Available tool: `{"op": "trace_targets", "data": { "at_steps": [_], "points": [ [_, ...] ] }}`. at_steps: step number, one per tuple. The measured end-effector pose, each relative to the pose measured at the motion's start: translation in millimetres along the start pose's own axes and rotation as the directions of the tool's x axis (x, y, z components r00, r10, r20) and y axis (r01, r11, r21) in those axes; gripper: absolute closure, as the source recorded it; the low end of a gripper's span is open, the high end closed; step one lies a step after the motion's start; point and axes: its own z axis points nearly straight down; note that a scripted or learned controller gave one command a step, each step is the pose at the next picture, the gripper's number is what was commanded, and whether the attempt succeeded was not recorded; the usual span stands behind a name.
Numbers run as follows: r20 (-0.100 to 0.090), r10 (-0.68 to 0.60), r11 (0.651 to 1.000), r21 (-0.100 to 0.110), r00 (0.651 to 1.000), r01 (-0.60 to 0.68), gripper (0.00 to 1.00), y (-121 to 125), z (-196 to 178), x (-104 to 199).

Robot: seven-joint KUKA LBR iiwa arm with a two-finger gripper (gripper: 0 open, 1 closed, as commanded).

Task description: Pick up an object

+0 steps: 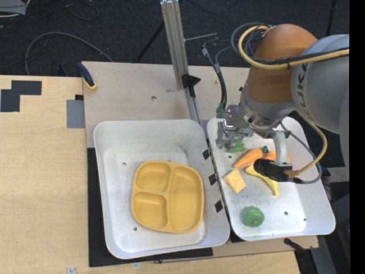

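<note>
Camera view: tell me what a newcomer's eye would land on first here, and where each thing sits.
The big grey arm with its orange band fills the upper right, its end effector low over the far left corner of the right bin. Next comes the yellow divided plate alone in the left bin. Bright small items cluster in the right bin: a carrot, a banana, a cheese wedge and a green apple.

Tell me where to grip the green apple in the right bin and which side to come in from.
Grip the green apple across its round middle, coming straight down from above. It sits alone on the right bin's floor, apart from the cheese wedge and banana, so both fingers should have room. Its roundness means any finger direction probably works.
</note>
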Motion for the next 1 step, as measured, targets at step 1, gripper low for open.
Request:
{"op": "trace_targets", "data": {
  "at_steps": [1],
  "points": [
    [0.001, -0.001, 1.0, -0.003, 1.0, 0.001, 1.0, 13.7, 2.5, 58.6]
  ]
}}
